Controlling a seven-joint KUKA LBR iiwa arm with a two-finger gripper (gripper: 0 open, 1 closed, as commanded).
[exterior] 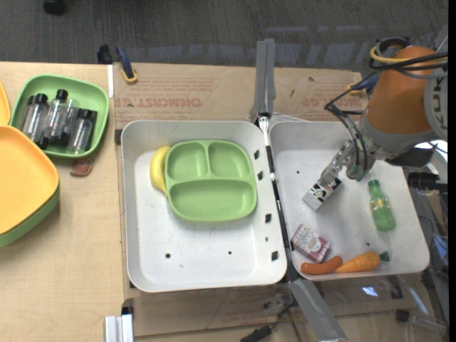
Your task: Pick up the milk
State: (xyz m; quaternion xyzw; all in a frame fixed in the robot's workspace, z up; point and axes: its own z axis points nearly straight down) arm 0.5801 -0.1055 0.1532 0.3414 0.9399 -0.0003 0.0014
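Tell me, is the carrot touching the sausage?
Touching. In the camera view, the carrot and the sausage lie end to end along the right bin's front edge, with their tips meeting and no white showing between them.

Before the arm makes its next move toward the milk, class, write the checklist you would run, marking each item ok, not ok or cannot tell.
1. Milk carton in view, in the right bin: ok.
2. Gripper right at the carton's upper end: ok.
3. Carton held between the fingers: cannot tell.
4. Carton lifted off the bin floor: cannot tell.
5. Green bottle apart from the carton: ok.
6. Pink packet, sausage and carrot lie clear, nearer the front rim: ok.
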